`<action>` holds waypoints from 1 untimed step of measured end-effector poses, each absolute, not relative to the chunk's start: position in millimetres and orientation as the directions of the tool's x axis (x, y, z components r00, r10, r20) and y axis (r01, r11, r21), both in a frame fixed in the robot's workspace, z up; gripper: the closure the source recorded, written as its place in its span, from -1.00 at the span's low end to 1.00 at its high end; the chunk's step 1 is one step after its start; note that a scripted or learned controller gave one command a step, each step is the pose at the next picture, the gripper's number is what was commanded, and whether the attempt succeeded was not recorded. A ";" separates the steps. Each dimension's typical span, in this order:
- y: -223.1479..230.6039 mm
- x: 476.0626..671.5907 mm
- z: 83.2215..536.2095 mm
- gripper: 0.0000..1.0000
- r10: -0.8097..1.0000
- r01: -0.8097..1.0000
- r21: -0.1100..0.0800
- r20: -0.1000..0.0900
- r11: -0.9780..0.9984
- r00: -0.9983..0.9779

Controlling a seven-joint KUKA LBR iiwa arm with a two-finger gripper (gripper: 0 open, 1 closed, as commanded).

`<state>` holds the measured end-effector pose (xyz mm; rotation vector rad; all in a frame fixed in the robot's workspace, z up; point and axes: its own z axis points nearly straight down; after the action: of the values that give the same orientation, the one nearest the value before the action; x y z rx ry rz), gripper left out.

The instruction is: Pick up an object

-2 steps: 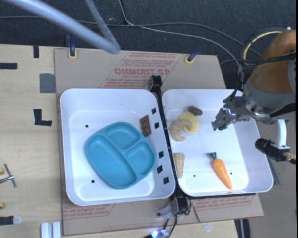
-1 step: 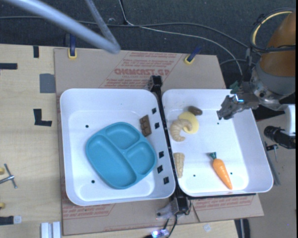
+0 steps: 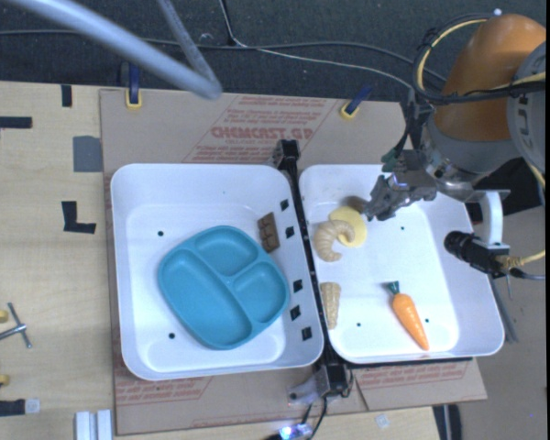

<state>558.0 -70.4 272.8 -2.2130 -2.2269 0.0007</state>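
The right bin (image 3: 458, 273) is being reached into by the grey arm (image 3: 495, 71), whose gripper (image 3: 385, 202) is being held just right of a yellow pastry (image 3: 350, 225) by the bin's left wall. The pastry's curl is being seen running down-left into a croissant (image 3: 328, 242). Whether the jaws are parted or clenched cannot be told; the fingertips are being blurred against the pastry's edge.

Bench (image 3: 37, 273): pale wood top, black tape marks (image 3: 5, 131) toward nine o'clock. Cardboard sheet (image 3: 257, 126) with red print laid at centre, yellow clamps (image 3: 133, 94) at its twelve o'clock edge. Dark carpeted floor (image 3: 330, 16) beyond at twelve, crossed by black cables (image 3: 284, 51). Grey metal pole (image 3: 101, 30) at eleven. Even lighting.
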 end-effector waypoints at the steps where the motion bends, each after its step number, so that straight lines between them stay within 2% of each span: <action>1: -26.8 581.2 251.0 1.00 1.000 1.000 -0.003 0.001 0.006 -0.006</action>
<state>581.2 -26.8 251.0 -2.2134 -2.2260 0.0023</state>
